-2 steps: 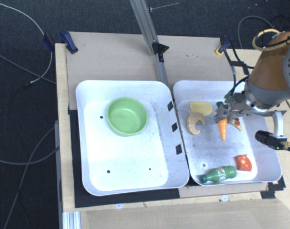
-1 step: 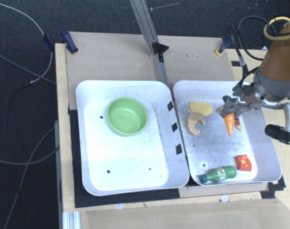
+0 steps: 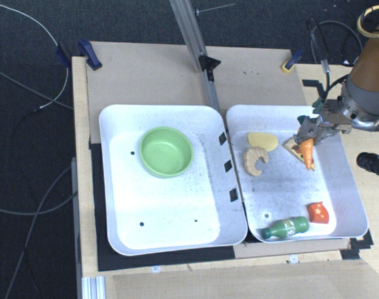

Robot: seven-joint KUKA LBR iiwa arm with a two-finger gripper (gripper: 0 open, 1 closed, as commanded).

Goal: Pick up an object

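So the gripper (image 3: pixel 309 134) sits over the right bin (image 3: pixel 351 192) at about 2 o'clock, right on the orange carrot (image 3: pixel 307 153). Can't tell if it's actually clamped. Green bowl (image 3: pixel 167 151) sits in the left bin (image 3: pixel 124 229), toward 11 o'clock.

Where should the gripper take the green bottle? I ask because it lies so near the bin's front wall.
Grip the green bottle across its body, coming straight down from above. It lies on its side along the right bin's near wall, so fingers probably fit best closing across its width.
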